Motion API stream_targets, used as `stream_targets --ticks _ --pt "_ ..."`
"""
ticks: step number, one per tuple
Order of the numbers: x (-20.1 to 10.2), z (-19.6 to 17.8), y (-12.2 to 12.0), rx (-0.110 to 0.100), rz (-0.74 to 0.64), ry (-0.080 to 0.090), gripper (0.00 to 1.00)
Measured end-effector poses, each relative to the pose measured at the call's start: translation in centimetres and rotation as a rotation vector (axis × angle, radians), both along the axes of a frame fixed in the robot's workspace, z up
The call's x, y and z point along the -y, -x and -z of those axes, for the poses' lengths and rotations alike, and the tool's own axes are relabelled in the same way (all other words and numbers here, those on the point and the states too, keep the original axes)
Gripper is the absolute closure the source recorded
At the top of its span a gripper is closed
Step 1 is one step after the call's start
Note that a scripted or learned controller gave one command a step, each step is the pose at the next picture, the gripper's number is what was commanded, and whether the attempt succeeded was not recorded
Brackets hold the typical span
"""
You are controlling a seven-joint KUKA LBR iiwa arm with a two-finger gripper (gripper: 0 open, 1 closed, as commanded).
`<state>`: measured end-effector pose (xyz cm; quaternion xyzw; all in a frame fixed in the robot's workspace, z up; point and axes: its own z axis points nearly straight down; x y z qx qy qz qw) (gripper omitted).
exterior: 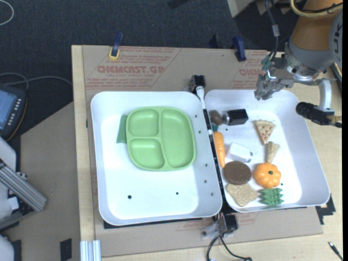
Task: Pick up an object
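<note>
We see smooth, faintly glossy white plastic in both bins (103, 145) — the left one bearing a matt green plastic tray (161, 138) — over a brown cardboard sheet (136, 67), with dark, rough carpet (81, 10) towards twelve o'clock.

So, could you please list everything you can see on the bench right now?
Bins: 2, white, side by side.
Divided plate: 1, green, left bin.
Carrot: 1, orange, right bin's left edge.
Black block: 1, right bin, top.
Pizza slice: 1, tan, right bin.
Brown cookie: 1, right bin.
Pumpkin: 1, orange, right bin.
Cracker: 1, tan, near edge.
Green toy: 1, near edge.
Clamps: 2, far edge.
Gripper: 1, grey, above right bin's far edge.
</note>
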<state>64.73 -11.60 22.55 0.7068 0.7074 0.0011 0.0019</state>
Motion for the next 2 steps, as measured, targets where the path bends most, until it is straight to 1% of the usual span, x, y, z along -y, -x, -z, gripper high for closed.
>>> stream_targets --ticks 1,2 --pt "-4.3 0.1 0.4 -0.006 -0.003 -0.003 1.00" --pt "-9.7 -1.0 1.0 -0.005 -0.005 -0.004 1.00"
